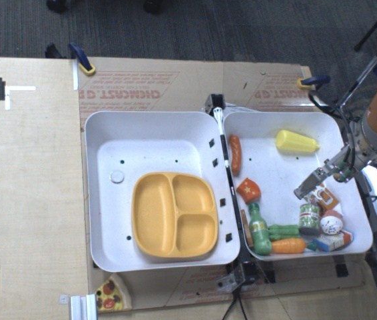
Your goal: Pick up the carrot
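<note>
Two bins sit on cardboard printed with mirrored, unreadable red lettering. One carrot (pixel 288 246) lies at the right bin's (pixel 282 172) front edge; one divided plate (pixel 174 213) fills the left. Gripper (pixel 318 182) jaws: cannot tell.

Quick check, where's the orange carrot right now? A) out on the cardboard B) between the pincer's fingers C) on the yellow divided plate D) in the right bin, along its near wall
D. The orange carrot lies along the near wall of the right white bin, next to the green plastic bottle; the pincer hangs apart from it, farther back over the same bin.
</note>
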Robot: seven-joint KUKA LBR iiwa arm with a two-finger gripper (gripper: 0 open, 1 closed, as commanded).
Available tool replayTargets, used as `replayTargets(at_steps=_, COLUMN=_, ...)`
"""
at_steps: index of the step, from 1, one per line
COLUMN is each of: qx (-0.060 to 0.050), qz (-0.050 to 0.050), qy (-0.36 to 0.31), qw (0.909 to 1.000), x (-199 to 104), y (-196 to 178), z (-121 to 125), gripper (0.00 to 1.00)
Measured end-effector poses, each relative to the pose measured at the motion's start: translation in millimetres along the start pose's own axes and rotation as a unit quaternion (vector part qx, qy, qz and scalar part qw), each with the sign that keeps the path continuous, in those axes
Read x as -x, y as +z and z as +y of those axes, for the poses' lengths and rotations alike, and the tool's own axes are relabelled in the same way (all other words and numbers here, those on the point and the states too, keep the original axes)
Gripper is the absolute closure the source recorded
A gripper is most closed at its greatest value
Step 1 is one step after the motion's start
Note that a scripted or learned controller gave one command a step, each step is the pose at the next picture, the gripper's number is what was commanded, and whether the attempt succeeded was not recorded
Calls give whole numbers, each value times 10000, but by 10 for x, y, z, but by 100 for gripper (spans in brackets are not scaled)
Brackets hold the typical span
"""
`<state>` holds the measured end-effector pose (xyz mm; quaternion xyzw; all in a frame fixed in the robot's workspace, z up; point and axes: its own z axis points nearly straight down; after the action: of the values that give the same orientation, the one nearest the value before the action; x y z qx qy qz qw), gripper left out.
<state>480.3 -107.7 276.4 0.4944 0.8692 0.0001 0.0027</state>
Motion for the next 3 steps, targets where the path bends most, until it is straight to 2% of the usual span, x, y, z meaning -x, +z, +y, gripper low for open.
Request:
replayTargets(at_steps=1, qx=4, qz=8, qy=-2003, qw=9797, x=-486, y=403, z=290, gripper=0)
replayTargets(at_steps=2, qx=20, qz=-17, qy=-2361, qw=9717, x=-525, y=-2469, z=329, gripper=0)
replayTargets(at_steps=3, qx=5, qz=13, qy=-3555, qw=9347, x=-1275, y=-685, z=758, gripper=0)
